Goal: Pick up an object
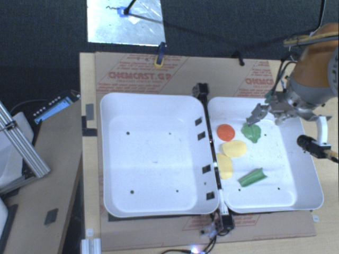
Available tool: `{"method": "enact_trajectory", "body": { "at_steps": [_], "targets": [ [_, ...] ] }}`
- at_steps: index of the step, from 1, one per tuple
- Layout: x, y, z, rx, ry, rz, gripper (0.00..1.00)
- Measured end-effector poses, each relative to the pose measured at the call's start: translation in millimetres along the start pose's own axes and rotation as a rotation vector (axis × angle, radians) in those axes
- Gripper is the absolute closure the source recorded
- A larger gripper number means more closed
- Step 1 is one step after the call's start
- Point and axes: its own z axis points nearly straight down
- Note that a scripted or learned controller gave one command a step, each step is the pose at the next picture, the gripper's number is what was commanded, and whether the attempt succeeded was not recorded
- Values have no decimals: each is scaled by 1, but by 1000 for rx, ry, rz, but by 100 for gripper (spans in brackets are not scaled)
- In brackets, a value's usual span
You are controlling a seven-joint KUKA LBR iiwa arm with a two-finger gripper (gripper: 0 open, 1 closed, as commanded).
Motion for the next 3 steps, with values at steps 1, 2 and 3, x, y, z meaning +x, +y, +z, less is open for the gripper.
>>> {"method": "enact_trajectory", "body": {
  "at_steps": [1,2,3],
  "targets": [
    [35,-7,118,6,3,-4,0],
    [32,-5,101,-3,-1,-1,100],
    [85,31,-134,-21,-1,-7,100]
  ]
}}
